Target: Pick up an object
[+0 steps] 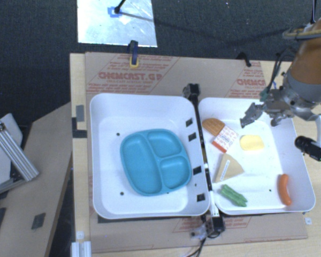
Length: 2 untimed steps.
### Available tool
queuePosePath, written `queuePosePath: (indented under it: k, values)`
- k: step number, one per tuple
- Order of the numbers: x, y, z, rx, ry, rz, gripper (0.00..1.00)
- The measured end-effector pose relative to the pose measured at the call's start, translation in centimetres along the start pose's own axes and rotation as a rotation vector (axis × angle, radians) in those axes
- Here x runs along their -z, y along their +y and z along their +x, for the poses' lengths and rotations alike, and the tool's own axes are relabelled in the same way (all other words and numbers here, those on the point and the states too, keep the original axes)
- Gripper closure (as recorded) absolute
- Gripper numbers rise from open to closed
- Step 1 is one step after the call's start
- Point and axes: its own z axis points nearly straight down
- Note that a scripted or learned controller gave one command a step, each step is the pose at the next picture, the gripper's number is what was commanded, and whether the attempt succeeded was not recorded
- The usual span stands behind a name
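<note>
My gripper (263, 118) hangs over the back of the right bin (299, 167), open, with nothing between its fingers. Just in front of it and below lies a round yellow piece (252, 142). To the left of that sit a red and white packet (224, 139) and a brown bread piece (213, 126). A pale cheese wedge (228, 168) lies mid-bin, a green pea pod (234, 195) near the front, and an orange sausage (284, 189) at the front right.
The left bin (107, 143) holds a blue divided plate (155, 161). A black divider with clips (199, 143) runs between the bins. A black fitting (312, 146) juts in over the right bin's right rim. The arm's orange band (313, 55) rises at the right.
</note>
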Motion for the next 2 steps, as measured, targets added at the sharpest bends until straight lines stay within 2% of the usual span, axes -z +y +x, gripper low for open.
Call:
queuePosePath:
  k: [1, 2]
  values:
    - [0.6, 0.2, 0.0, 0.002, -0.001, -0.011, 0.00]
    - [-4.4, 0.8, 0.9, 0.004, -0.001, -0.008, 0.00]
